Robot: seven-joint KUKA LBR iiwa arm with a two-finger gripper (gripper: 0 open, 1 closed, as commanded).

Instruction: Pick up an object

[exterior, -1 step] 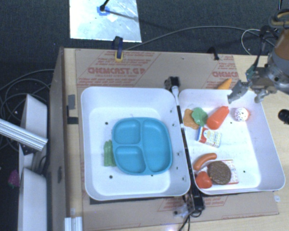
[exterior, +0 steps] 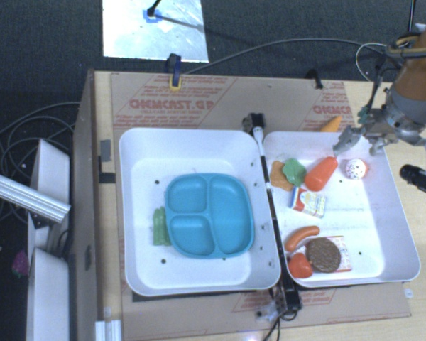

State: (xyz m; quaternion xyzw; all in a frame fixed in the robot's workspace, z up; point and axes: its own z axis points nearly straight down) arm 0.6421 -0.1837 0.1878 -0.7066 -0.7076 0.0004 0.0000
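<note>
My gripper (exterior: 360, 145) hangs over the back of the right bin (exterior: 390, 212), its fingers spread open with nothing between them. Just below it lie a white ball with red marks (exterior: 355, 168) and an orange carrot-like piece (exterior: 321, 173). A green leafy piece (exterior: 294, 170) sits to the carrot's left. Further forward are a small carton (exterior: 309, 203), a sausage (exterior: 302, 237), a brown round patty (exterior: 324, 255) and a red piece (exterior: 299, 265).
The left bin (exterior: 138, 190) holds a blue divided plate (exterior: 208, 214) and a green piece (exterior: 160, 226) beside it. A small orange piece (exterior: 331, 124) lies on the cardboard behind the right bin. A black divider (exterior: 266, 190) runs between the bins.
</note>
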